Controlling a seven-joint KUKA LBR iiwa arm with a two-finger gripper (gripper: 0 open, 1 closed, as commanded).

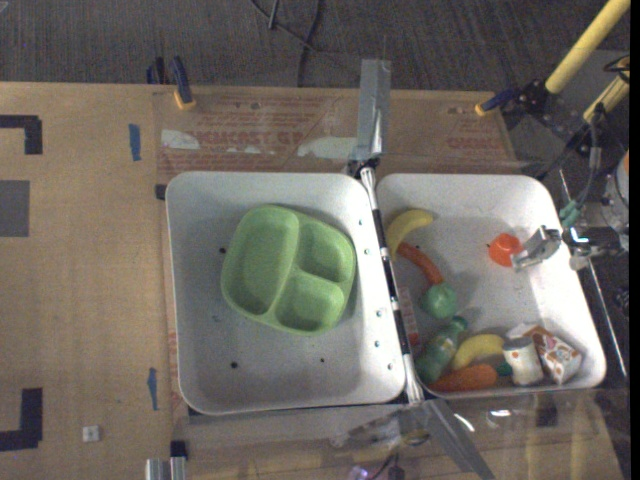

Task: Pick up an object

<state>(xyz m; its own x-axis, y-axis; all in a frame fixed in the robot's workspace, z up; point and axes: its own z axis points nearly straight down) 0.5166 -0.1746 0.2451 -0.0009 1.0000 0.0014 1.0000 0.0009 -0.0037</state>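
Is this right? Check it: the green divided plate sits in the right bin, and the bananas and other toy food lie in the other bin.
Not quite. The camera view shows the green divided plate in the left bin, not the right one. The rest holds once that is swapped: the bananas and other toy food lie in the other bin, the right bin.

Two white bins (190, 268): one green divided plate (289, 268), two toy bananas (407, 226), about eight other small items.
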